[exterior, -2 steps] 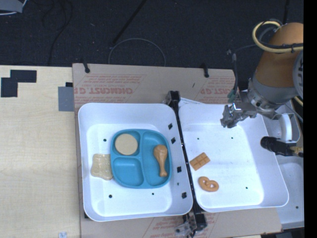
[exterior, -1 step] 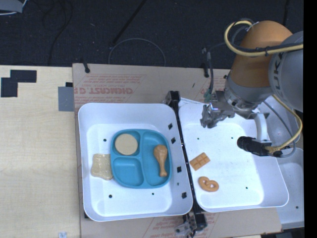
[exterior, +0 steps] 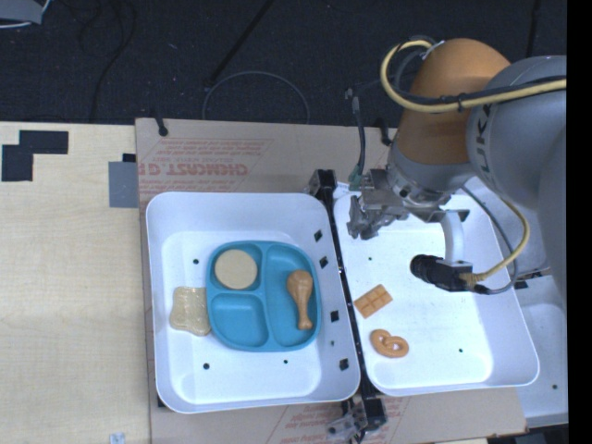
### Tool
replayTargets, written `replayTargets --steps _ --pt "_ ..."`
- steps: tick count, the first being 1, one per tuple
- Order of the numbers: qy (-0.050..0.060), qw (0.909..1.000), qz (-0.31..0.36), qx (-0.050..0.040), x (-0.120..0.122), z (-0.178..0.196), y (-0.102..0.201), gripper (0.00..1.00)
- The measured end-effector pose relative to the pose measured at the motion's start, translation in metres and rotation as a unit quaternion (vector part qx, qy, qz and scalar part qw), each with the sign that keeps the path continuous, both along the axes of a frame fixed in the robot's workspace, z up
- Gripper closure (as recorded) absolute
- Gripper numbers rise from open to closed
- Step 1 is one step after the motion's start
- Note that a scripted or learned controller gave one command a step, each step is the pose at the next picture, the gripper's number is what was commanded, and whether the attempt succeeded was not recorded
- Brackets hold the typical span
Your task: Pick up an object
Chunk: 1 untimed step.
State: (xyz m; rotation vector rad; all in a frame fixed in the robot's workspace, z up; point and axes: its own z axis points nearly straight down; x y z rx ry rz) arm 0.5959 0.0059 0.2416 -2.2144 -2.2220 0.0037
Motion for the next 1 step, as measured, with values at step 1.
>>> replayTargets --steps 1 --pt "0.000 1.0000 0.000 -0.0003 0.0026 -0.0127 0.0600 1.00"
